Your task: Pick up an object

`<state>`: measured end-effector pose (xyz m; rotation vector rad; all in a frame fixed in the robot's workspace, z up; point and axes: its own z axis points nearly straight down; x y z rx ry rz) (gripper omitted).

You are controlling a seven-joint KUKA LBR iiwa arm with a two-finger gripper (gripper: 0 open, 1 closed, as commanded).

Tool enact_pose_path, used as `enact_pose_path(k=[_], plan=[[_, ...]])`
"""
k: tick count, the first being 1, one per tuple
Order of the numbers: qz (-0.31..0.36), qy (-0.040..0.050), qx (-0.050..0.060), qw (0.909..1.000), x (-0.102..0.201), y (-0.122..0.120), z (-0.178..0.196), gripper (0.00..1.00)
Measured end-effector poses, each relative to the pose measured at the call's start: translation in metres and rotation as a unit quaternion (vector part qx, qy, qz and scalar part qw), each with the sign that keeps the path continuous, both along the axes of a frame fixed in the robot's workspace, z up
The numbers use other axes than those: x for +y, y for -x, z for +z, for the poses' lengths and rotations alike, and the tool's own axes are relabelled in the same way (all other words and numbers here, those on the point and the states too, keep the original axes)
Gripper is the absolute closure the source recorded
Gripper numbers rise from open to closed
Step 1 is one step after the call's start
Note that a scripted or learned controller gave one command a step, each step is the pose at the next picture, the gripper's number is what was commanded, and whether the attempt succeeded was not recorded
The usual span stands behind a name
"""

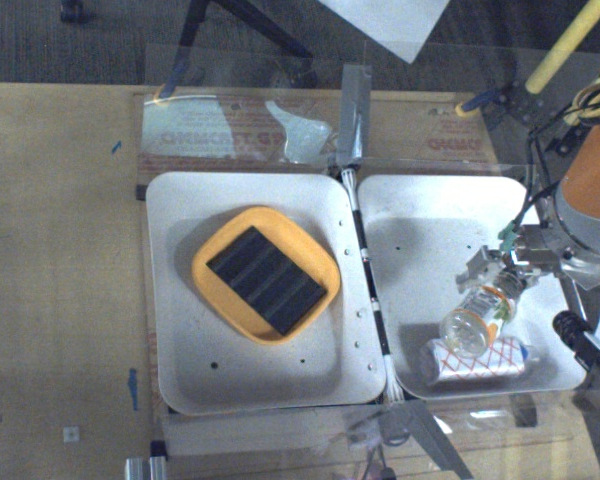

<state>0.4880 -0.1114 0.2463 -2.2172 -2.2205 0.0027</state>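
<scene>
In the right bin (pixel 420 218) a clear plastic bottle (pixel 468 326) with an orange label lies tilted, its wide end towards the front. Under it, along the front wall, lies a white packet (pixel 480 360) with a red criss-cross pattern. My gripper (pixel 495 270) hangs low over the bottle's labelled upper end, at the right side of the bin, and looks to be touching or nearly touching it. The left bin (pixel 180 348) holds an orange-yellow dish (pixel 265 273) with a black ribbed insert.
A metal divider (pixel 365 268) runs between the two bins. The arm's grey body and orange band (pixel 588 183) stand over the right bin's right rim. Cables and a yellow pole (pixel 570 38) lie at the back right.
</scene>
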Motion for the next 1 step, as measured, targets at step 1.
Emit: enact_pose_path(k=[1], plan=[[-0.02,0.0009,-0.002,0.9998,-0.0652,-0.0021,-0.1096,0.0]])
